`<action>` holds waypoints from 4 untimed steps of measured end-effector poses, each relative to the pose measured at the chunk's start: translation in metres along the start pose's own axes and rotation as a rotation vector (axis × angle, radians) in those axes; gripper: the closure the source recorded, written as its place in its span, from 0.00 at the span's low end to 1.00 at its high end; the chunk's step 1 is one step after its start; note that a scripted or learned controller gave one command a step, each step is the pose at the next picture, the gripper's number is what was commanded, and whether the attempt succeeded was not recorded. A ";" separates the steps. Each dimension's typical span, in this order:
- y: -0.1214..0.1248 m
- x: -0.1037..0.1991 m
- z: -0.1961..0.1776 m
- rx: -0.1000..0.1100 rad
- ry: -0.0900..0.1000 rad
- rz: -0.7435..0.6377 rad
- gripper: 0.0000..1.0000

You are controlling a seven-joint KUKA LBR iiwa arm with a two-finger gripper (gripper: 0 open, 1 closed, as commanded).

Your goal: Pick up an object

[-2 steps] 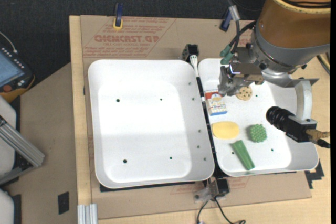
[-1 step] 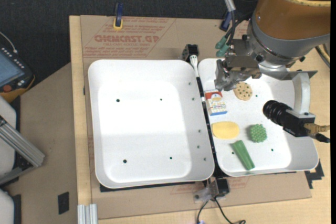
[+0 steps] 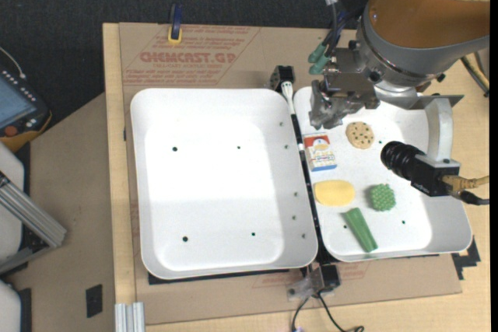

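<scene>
Printed rectangular box (image 3: pixel 320 152) is being seen flat in the right bin (image 3: pixel 424 233), long axis running near-to-far, beside a round speckled cookie (image 3: pixel 359 135); the gripper (image 3: pixel 327 111) is being held just beyond it, grip unreadable.

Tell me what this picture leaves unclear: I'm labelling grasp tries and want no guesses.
1. Far end of the right bin: covered by the arm in the camera view, so whatever lies under it is hidden.
2. Height of the gripper above the bin floor: unclear from the slanted view.
3. Print on the small box: too small to read.
4. Rest of the arm: cut off by the top and right edges.
</scene>
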State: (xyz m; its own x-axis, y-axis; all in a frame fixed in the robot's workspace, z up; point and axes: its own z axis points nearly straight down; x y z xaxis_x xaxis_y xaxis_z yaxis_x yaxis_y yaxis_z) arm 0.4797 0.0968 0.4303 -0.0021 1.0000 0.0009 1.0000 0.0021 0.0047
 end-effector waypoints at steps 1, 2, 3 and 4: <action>0.000 0.028 -0.024 -0.001 0.001 -0.001 1.00; 0.000 0.053 -0.085 -0.004 0.002 -0.001 1.00; 0.021 0.084 -0.106 -0.001 0.001 0.000 1.00; 0.097 0.098 -0.103 0.000 -0.001 0.004 1.00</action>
State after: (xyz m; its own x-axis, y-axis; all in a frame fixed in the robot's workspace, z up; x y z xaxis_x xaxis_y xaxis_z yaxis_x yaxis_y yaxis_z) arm 0.5764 0.1949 0.5338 0.0018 1.0000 -0.0001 1.0000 -0.0018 0.0049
